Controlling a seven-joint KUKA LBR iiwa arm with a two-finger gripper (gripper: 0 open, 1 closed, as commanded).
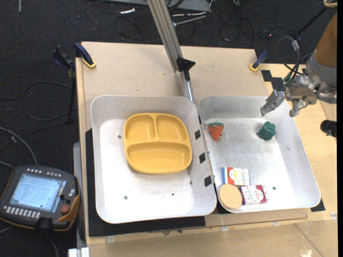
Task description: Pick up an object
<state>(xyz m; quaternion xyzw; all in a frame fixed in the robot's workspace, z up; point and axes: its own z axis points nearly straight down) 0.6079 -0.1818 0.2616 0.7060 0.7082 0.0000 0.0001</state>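
Note:
My gripper (283, 107) hangs over the far right corner of the right bin (300, 159), its two fingers spread apart with nothing between them. Just below and left of it a small green object (266, 130) lies on the bin floor. A red strawberry (216, 131) sits near the bin's left wall. At the bin's near edge lie a white and orange carton (236, 175), a round tan disc (231, 196) and a red and white packet (253, 194).
The left bin (107, 191) holds a yellow divided plate (158, 143). A slanted metal pole (167, 31) rises behind the bins. A teach pendant (37, 196) lies on the floor at the lower left. Clamps sit at the bench's far corners.

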